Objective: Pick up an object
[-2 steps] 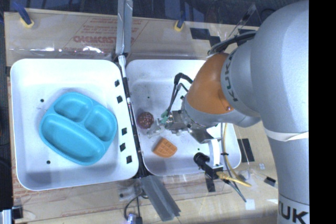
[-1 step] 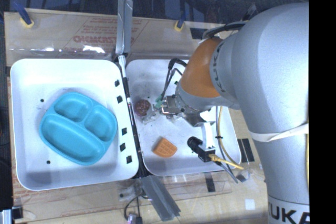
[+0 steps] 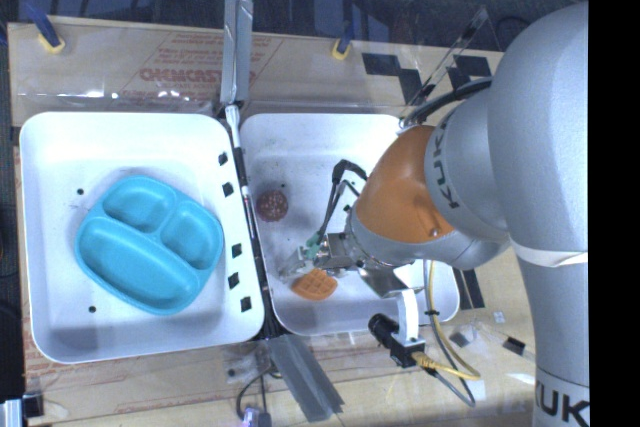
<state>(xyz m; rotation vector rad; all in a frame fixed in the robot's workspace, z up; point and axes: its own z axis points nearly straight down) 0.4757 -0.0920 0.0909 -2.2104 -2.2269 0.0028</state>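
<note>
Two bins, three things inside.
Left bin [image 3: 40, 215] holds a blue divided plate [image 3: 150, 243]; right bin [image 3: 300, 130] a brown ball [image 3: 272, 205] at nine o'clock, an orange waffle [image 3: 315, 286] at seven. Gripper [image 3: 312, 257] grip: cannot tell.

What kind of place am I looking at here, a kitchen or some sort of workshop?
Most likely a robotics lab bench, not a kitchen. A large grey arm with an orange band reaches over two white bins, which hold toy-like items: a blue divided plate and a small waffle.
</note>
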